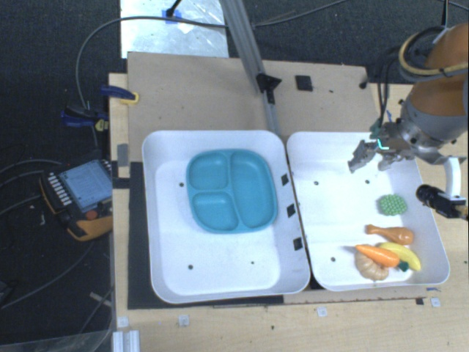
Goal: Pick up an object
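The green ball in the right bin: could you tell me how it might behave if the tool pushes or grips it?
The green ball looks round, so a push would probably roll it. Its surface seems bumpy, which may aid grip. It lies apart from the chicken leg, so nothing would stop it nearby.

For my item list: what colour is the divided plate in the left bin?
The divided plate is light blue, clear in the camera view.

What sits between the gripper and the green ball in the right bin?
Nothing: in the camera view, bare white bin floor separates the gripper from the green ball.
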{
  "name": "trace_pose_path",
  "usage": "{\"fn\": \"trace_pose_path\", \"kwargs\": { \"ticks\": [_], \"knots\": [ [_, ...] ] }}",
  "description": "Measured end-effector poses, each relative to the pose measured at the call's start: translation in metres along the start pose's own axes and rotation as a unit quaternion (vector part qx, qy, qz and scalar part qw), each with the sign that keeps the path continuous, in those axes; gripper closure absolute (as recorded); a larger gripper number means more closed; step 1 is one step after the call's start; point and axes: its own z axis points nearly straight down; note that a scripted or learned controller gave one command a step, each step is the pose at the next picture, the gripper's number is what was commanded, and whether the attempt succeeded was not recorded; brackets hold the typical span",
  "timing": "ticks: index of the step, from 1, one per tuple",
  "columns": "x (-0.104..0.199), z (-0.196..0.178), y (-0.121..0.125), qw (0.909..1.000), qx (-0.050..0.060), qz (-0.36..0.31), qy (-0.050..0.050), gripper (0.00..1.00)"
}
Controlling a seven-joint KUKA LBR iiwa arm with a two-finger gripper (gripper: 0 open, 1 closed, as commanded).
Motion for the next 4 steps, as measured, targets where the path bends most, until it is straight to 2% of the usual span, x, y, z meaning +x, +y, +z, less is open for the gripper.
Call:
{"fn": "trace_pose_path", "kwargs": {
  "ticks": [1,3,4],
  "knots": [
    [0.0,-0.001,0.001,1.0,-0.001,0.0,0.0,0.0],
    [0.005,0.114,-0.012,1.0,0.001,0.002,0.0,0.0],
    [0.005,0.142,-0.01,1.0,-0.003,0.002,0.0,0.0]
  ]
}}
